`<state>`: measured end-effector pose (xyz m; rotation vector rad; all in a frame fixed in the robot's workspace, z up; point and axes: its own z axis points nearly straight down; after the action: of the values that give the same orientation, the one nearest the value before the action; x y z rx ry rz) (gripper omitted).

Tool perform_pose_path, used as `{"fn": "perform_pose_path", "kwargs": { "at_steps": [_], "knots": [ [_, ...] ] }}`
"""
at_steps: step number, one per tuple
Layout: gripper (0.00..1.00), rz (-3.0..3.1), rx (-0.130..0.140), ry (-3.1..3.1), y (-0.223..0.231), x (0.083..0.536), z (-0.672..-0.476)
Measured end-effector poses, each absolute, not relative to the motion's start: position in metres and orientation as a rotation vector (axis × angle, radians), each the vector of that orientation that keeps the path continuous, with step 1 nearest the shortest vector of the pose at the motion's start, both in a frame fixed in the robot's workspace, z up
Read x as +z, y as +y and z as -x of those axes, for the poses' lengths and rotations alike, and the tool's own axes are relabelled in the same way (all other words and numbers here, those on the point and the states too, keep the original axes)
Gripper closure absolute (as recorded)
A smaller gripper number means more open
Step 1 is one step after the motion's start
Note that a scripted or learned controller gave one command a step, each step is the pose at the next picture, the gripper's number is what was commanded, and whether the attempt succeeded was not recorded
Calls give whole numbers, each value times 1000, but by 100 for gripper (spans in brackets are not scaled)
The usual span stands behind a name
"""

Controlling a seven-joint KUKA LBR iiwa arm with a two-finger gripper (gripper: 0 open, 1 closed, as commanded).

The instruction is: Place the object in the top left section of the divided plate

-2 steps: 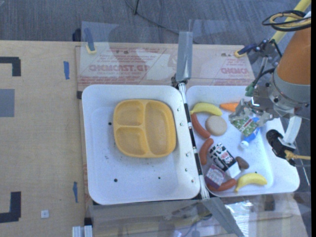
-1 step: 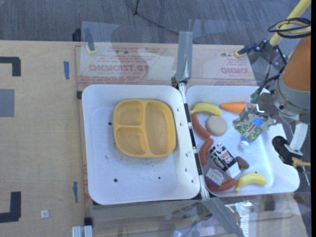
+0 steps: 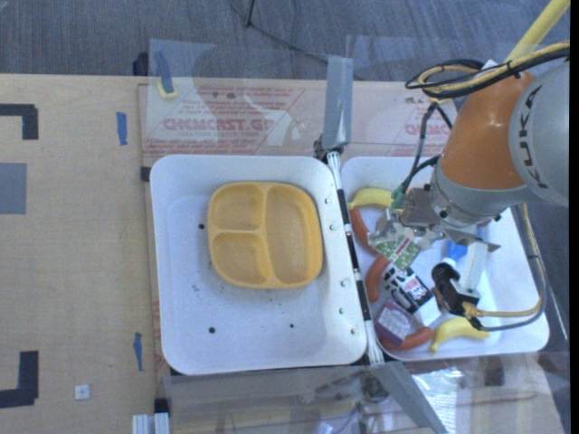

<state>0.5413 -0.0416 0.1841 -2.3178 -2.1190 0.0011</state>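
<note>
Pincer [image 3: 404, 242] low over right bin [image 3: 529, 333] clutter; divided plate [image 3: 265, 234] well left; pincer state unclear.

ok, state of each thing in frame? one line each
divided plate: upright in left bin, all sections bare
left bin: holds the plate
right bin: cluttered, items piled together
bananas: lying in right bin
arm: reaching over right bin

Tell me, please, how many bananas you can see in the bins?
2: one banana at the right bin's far left corner, another banana near its front edge. Others may be hidden under the arm.
</note>
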Motion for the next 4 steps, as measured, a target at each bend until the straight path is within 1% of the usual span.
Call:
{"fn": "perform_pose_path", "kwargs": {
  "at_steps": [1, 2, 3, 4],
  "knots": [
    [100, 2198, -1, -2246, 21, 209, -579],
    [100, 2227, -1, -2218, 50, 212, -575],
    [100, 2258, -1, -2184, 171, 229, -579],
    [100, 2111, 3, -2324, 161, 240, -529]
  ]
}}
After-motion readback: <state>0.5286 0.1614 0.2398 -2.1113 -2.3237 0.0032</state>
